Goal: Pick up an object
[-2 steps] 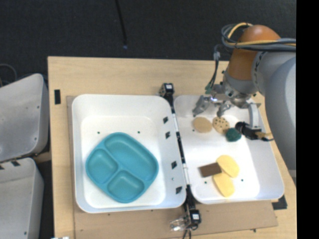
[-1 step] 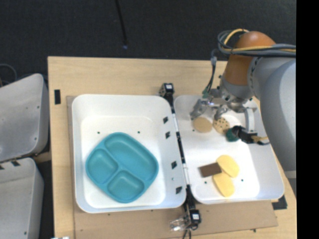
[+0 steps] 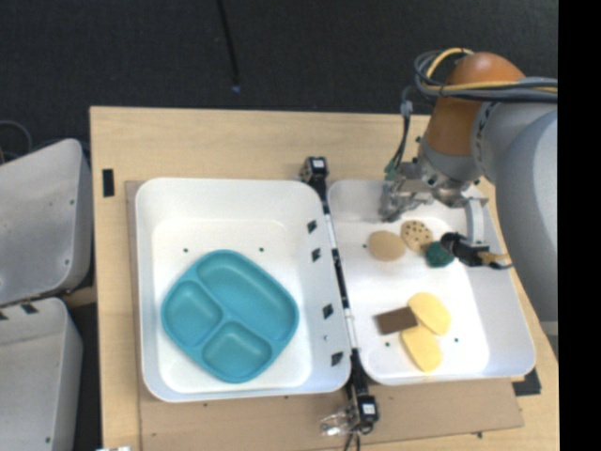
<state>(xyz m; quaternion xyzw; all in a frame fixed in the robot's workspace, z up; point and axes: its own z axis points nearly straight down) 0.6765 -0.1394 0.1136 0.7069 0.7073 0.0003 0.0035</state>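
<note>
The pincer (image 3: 402, 200) hangs over the upper part of the right bin (image 3: 498, 350); whether it is open or closed cannot be told. Just below it lie a tan oval piece (image 3: 385, 245), a speckled cookie (image 3: 416, 232) and a green piece (image 3: 439, 253). Lower down sit a brown block (image 3: 395, 321) and 2 yellow pieces (image 3: 429, 313). The left bin (image 3: 160, 205) holds a blue divided plate (image 3: 229, 315).
</note>
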